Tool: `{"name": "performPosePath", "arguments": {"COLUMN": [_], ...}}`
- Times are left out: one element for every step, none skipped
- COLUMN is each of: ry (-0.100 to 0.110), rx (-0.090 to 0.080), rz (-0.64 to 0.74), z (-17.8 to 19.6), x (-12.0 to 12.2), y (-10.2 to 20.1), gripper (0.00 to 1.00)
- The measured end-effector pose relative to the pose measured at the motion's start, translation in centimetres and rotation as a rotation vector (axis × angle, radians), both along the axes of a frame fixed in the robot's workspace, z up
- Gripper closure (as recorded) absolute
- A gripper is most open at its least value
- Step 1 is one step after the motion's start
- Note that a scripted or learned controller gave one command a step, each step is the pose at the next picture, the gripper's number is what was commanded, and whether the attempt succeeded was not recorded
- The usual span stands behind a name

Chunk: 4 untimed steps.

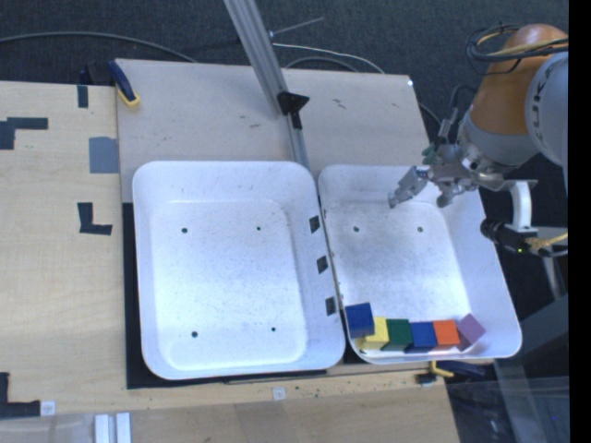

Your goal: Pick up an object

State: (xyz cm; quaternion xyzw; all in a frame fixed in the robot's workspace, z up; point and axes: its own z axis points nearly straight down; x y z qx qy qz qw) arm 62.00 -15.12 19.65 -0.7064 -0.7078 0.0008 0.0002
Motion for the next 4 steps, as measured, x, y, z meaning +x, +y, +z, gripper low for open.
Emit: {"name": "performPosePath", "arguments": {"ry": [0.007,0.000,-0.007,0.002], "rx": [0.000,-0.002,0.001,0.001], "rz": [-0.003,0.001,0.001,0.001], "z": [-9.9,-8.3,1.4,-10.8], "x": [2.1,2.4,-1.3,-6.1], "y": [-4.0,-3.8,-0.6,6.4], "gripper": [0.00,1.00,1.00,1.00]}}
